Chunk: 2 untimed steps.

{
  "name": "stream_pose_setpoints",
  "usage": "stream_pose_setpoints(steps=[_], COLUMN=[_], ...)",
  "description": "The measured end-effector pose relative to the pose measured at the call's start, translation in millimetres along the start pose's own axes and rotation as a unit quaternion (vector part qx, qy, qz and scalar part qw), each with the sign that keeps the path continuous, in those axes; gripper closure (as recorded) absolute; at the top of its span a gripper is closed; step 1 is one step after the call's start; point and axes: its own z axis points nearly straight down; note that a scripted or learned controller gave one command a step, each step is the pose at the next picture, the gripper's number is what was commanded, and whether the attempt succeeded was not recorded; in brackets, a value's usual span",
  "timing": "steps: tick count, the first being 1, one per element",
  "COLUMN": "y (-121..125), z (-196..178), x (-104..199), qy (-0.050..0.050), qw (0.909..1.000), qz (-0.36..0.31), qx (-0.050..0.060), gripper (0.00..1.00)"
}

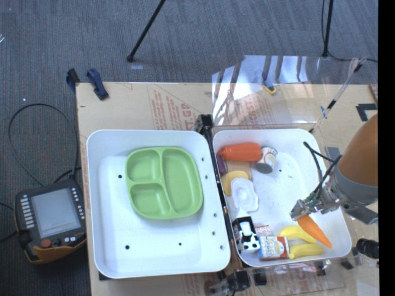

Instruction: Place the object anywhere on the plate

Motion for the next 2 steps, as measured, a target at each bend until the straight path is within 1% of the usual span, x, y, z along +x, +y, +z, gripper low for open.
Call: stream_pose_setpoints(steps=[1, 2], y=[20, 33], z=[-82, -94], x=[88, 161], qy=[-0.001, 0.0], qw=[0.9983, 0.9995], qz=[-0.057, -0.032], qx=[-0.003, 0.0], gripper=[1.0, 1.0])
